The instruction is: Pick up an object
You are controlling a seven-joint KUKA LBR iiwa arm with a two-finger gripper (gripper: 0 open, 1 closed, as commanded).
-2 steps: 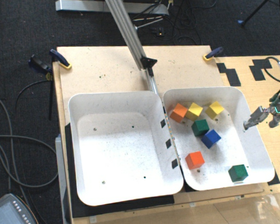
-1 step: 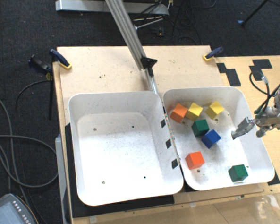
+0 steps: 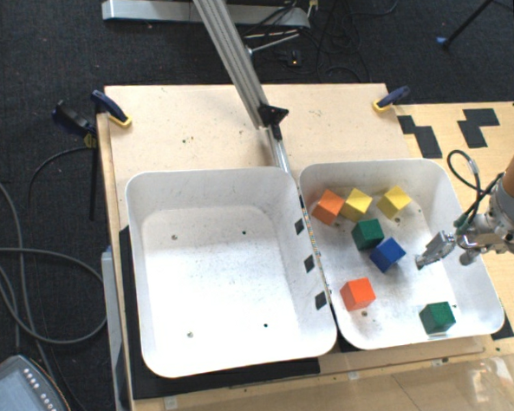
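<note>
The right bin (image 3: 465,198) holds several small cubes. At its back lie an orange cube (image 3: 328,207), a yellow cube (image 3: 358,204) and another yellow cube (image 3: 395,201). A dark green cube (image 3: 368,233) and a blue cube (image 3: 387,254) sit in the middle. An orange cube (image 3: 358,293) lies near the front left and a green cube (image 3: 437,317) near the front right. My gripper (image 3: 435,252) reaches in from the right edge, just right of the blue cube and apart from it, with nothing seen between its fingers.
The left bin (image 3: 147,250) stands beside the right one. A metal pole (image 3: 235,58) slants from the top down to the divide between the bins. Clamps sit at the bench's back corners (image 3: 112,109), (image 3: 391,98). Cables lie on the floor at left.
</note>
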